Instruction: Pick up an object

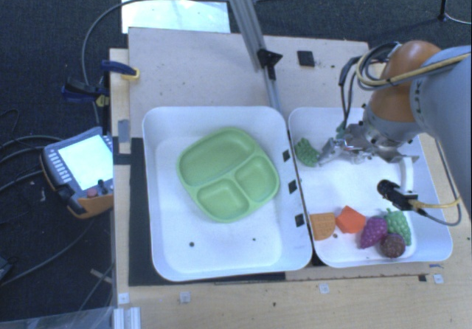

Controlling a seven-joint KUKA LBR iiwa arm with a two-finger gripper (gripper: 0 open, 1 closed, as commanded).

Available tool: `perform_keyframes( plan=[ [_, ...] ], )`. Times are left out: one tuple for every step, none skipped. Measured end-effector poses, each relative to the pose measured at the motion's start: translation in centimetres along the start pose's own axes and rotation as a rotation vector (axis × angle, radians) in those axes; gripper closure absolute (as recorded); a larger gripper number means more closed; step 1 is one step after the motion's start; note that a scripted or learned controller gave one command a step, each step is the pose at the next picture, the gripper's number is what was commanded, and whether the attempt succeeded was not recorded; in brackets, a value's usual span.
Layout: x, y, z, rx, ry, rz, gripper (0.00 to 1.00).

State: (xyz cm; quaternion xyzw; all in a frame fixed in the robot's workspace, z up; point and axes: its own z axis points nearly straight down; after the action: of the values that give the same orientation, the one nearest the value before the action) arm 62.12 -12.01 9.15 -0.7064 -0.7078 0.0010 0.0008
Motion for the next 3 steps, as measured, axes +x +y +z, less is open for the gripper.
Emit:
perform_keyframes(
  plan=[
    [0.0,0.2,-1.4,-0.007,-0.001,-0.001,1.0],
    [-0.6,0.4,-7.7,-0.01,-0.001,0.001,1.0],
    [-0.6,0.5,-13.2,-0.01,-0.001,-0.003,1.0]
  ],
)
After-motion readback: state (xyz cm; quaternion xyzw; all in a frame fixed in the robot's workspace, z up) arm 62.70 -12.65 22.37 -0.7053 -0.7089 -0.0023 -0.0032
